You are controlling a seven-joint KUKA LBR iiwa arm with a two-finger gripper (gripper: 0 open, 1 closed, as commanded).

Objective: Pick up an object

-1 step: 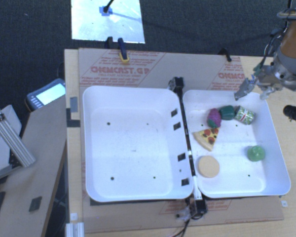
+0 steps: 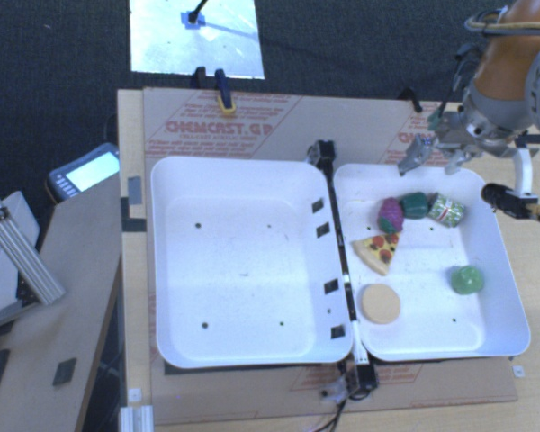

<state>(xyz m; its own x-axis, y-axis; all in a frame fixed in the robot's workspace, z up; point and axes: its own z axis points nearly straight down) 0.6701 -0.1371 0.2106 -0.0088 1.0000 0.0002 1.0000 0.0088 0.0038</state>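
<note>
I see the tabletop (image 2: 252,115) carrying the left bin (image 2: 243,259) and, touching it along a clipped seam, the right bin (image 2: 432,322). The arm (image 2: 513,61) hangs over the right bin's far rim, its gripper (image 2: 441,154) just above that edge with the fingers spread apart, holding nothing. Inside the right bin, a tan disc (image 2: 380,303) lies nearest the seam, a pizza slice (image 2: 376,251) beyond it, then purple grapes (image 2: 391,214), a dark green piece (image 2: 415,204), a striped can (image 2: 447,211), and a green ball (image 2: 467,280) apart.
</note>
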